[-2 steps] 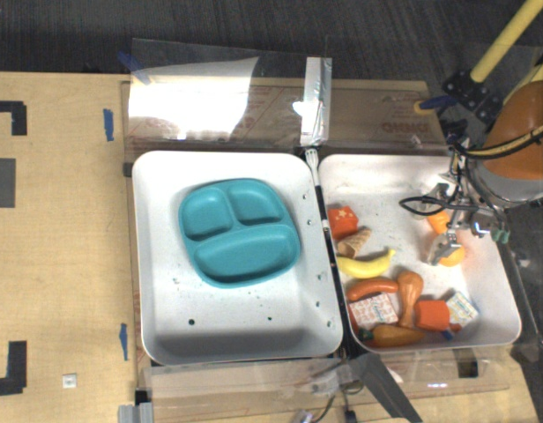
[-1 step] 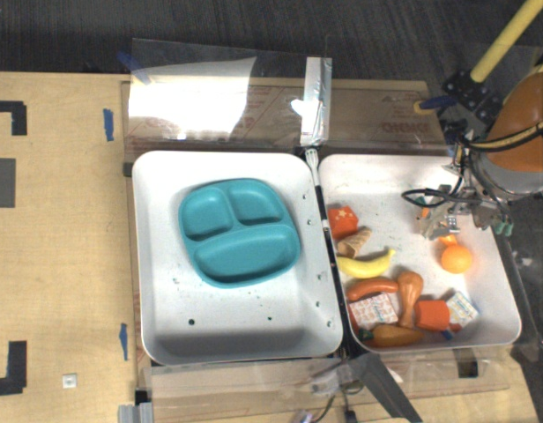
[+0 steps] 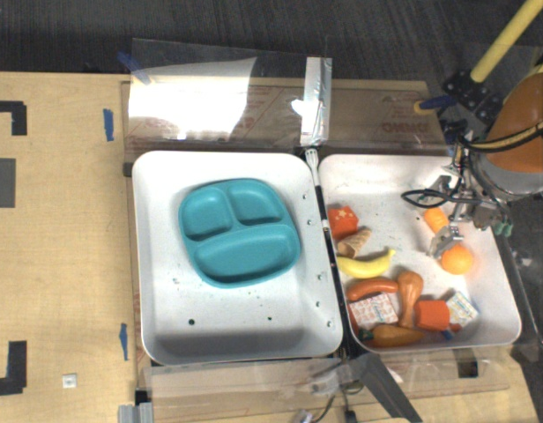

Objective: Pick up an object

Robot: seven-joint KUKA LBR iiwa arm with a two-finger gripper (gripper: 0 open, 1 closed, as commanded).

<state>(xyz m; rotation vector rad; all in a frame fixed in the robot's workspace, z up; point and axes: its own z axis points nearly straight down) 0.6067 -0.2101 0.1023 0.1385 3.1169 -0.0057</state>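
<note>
My gripper [image 3: 454, 227] hangs over the right bin [image 3: 377, 176], near its right wall, about midway between far and near edges. From this angle cables and the wrist body clutter the fingers, so I cannot tell how far apart they are, nor whether anything sits between them.

Directly at the fingertip zone: a small orange block [image 3: 435, 218] on the left side of the tool, and an orange ball [image 3: 456, 259] just below it toward the near edge. Both are close enough to appear touching the tool, but contact is not clear.

Rest of the right bin, clustered toward the near-left corner and near edge:
- red tomato-like piece [image 3: 342, 221] close to the left wall
- tan cone-shaped piece [image 3: 358, 241] just beside it
- yellow banana [image 3: 366, 263] lying crosswise
- red-orange sausage [image 3: 370, 289] beneath the banana
- brown drumstick [image 3: 410, 289] to its right
- white printed packet [image 3: 375, 309]
- red box [image 3: 433, 314] with a small white carton [image 3: 462, 308] at its right
- long orange carrot-like piece [image 3: 397, 334] along the near wall

Left bin [image 3: 157, 236]: one teal divided plate [image 3: 240, 231], roughly central, three compartments, flat.

Both bins sit side by side on the wooden bench [image 3: 51, 236], walls touching.
</note>
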